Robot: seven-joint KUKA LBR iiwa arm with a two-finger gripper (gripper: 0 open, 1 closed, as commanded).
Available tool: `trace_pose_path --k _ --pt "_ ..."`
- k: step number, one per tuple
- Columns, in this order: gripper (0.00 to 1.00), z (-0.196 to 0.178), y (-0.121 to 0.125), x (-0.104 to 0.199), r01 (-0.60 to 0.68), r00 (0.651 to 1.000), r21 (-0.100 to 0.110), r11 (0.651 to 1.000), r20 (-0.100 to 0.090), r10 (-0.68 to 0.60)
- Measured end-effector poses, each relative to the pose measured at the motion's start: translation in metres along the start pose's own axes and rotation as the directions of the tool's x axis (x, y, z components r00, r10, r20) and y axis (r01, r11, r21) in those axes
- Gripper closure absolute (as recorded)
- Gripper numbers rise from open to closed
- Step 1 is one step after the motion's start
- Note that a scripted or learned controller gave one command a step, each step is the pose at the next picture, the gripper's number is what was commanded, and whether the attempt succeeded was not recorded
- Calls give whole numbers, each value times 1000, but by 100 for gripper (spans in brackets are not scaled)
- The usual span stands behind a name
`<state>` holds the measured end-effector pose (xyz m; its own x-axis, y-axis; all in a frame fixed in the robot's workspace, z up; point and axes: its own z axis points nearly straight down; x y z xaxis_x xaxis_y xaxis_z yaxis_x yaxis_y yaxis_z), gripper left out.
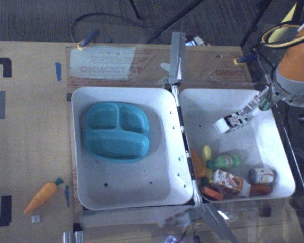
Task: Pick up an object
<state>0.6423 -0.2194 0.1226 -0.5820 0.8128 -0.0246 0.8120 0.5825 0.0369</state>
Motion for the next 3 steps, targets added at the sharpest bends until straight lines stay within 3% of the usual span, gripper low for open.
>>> trace_pose_path --k 1,2,3 --pt "100 11 44 44 -37 999 5 999 3 37" --pt "100 -21 -7 10 163 986 29 986 -23 -163" --pt "100 -5 15 -13 238 971 27 971 -25 -237"
